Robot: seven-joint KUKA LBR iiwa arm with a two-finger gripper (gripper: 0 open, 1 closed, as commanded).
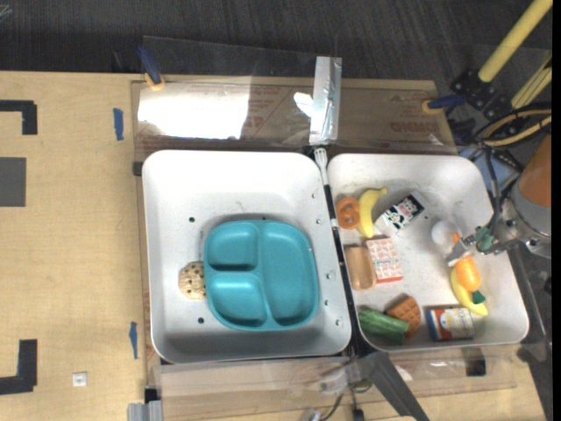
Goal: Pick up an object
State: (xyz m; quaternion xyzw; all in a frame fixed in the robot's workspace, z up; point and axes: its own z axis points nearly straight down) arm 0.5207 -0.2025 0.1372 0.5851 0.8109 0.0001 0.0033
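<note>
My gripper reaches in from the right over the right bin. It hangs just above a yellow and orange toy pepper and just right of a small white ball. Other items in this bin are a banana, an orange round piece, a black and white carton, a pink box, a tan bread roll, a green cucumber, a waffle and a can.
The left bin holds a teal divided plate with a cookie at its left edge. A metal bracket stands behind the seam between the bins. Yellow tubing and cables lie at the far right.
</note>
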